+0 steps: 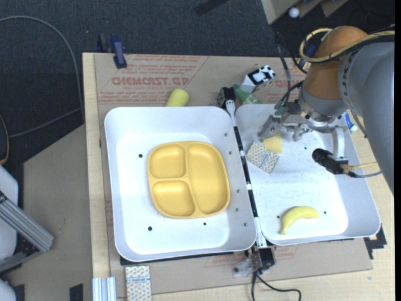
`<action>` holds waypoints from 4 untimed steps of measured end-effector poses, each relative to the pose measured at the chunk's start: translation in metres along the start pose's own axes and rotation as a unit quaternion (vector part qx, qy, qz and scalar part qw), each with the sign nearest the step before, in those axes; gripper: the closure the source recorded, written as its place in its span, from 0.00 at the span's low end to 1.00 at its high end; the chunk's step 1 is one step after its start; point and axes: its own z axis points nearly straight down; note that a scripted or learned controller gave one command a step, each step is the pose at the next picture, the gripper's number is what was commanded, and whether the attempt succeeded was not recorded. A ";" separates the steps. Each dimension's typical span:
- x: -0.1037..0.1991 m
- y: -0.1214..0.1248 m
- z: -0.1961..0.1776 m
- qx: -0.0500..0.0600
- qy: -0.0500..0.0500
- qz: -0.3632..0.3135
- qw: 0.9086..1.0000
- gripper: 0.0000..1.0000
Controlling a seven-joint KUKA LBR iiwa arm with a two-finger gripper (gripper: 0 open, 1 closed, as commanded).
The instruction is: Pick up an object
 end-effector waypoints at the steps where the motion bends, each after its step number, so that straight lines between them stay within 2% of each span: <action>1: -0.008 0.020 0.010 -0.002 0.000 0.000 1.000 0.00; 2: 0.000 0.020 0.010 0.000 0.000 0.000 1.000 0.00; 3: -0.009 0.019 0.010 -0.001 0.000 0.000 1.000 0.00; 4: -0.002 0.019 0.010 0.000 0.000 0.000 1.000 0.00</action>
